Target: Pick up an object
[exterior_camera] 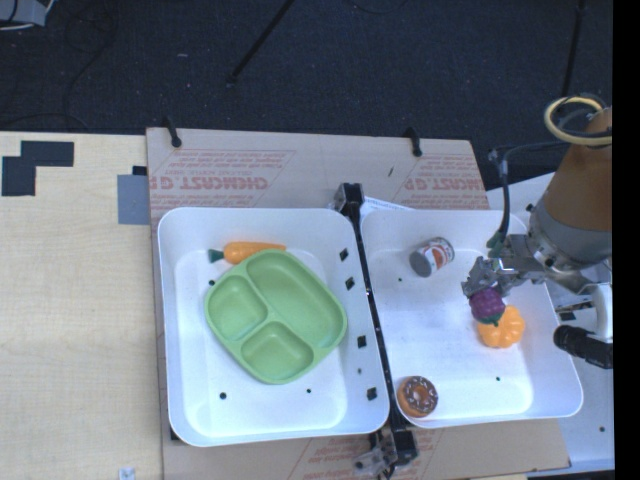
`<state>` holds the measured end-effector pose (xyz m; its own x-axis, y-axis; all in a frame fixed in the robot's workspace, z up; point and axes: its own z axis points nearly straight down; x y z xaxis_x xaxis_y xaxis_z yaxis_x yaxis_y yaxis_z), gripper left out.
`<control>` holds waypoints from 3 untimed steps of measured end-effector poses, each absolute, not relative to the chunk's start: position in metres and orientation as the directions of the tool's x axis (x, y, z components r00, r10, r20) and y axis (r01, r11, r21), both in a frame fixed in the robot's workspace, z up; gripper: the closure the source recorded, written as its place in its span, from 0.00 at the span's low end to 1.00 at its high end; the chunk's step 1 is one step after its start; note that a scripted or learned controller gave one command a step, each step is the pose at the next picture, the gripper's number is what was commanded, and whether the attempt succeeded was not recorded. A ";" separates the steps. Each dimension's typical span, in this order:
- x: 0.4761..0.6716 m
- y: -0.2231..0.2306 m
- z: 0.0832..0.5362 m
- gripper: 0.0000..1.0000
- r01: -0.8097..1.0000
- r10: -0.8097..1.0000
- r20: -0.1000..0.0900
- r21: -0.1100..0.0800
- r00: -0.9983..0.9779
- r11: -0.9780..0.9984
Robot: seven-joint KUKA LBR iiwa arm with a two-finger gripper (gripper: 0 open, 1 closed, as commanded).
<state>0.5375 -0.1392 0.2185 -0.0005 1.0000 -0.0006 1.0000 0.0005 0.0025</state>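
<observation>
In the right bin [450, 368], my gripper [484, 284] reaches in from the right and hangs directly over a purple toy [488, 306], touching or nearly touching its top. An orange toy pepper [503, 331] leans against the purple toy on its near right. A small tin can [431, 257] lies on its side to the left of the gripper. A chocolate doughnut [417, 396] rests at the bin's front left corner.
The left bin [185, 368] holds a green divided plate [275, 315] and a toy carrot [251, 252] behind it. A black divider [366, 308] runs between the bins. The arm's grey and orange body [580, 198] fills the right side.
</observation>
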 end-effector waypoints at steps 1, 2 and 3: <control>0.538 -0.140 0.271 1.00 1.000 1.000 -0.001 0.003 -0.001 0.001; 0.537 -0.090 0.254 1.00 1.000 1.000 0.002 -0.004 -0.003 0.003; 0.529 -0.039 0.240 1.00 1.000 1.000 0.002 -0.005 -0.003 0.003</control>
